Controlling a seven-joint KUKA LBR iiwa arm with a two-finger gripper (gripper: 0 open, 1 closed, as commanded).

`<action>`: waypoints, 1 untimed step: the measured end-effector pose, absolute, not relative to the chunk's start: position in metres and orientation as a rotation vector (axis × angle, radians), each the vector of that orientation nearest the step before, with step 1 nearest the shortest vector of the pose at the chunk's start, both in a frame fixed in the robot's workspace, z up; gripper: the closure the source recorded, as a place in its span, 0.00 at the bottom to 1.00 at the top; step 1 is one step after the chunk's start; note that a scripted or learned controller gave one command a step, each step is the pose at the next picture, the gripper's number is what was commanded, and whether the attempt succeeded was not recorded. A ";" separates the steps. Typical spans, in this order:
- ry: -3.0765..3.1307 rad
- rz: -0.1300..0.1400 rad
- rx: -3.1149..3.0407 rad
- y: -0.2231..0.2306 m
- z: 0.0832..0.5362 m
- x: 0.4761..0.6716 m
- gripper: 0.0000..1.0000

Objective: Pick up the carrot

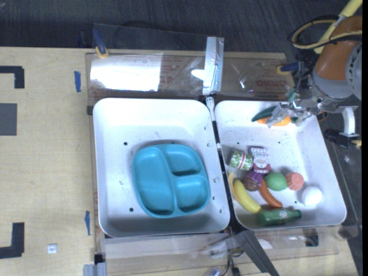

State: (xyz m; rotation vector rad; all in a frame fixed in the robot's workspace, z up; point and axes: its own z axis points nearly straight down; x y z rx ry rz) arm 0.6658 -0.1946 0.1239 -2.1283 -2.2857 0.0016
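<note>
The table carries 2 white bins. The left bin holds a blue divided tray. Over the far right corner of the right bin, the jaws pinch the carrot, its green top pointing left, lifted near the bin's back wall. Lower in that bin lie a banana, a green bottle, a white ball and a small can.

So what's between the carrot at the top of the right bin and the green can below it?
Nothing: in the camera view, only bare white floor of the right bin separates the carrot from the green can.
</note>
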 end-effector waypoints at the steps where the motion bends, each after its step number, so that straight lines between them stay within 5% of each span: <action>1: -2.428 -0.013 -1.950 -0.209 0.096 0.670 0.00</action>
